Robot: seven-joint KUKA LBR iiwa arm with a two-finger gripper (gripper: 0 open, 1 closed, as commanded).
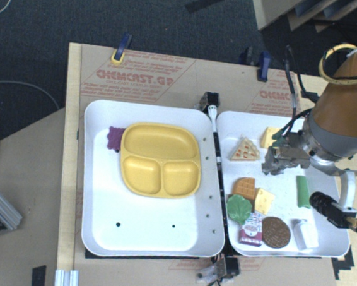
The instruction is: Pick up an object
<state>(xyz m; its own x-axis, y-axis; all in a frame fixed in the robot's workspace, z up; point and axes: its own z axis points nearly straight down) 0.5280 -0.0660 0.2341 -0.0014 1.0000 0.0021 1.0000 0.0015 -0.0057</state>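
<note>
Grey jaws (280, 161) over right bin (338, 248), beside waffle wedge (245, 151)

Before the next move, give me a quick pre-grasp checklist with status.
1. Gripper over the right bin, where the items lie: ok.
2. Item between the fingers: not ok, none seen there.
3. Finger opening: cannot tell, too dark and small.
4. Nearest targets, waffle slice and pale yellow block, lie apart from each other: ok.
5. Green stick lies alone, easy alternative: ok.
6. Front cluster, green leaf, packet and brown disc, crowded together: not ok for a clean grasp.
</note>
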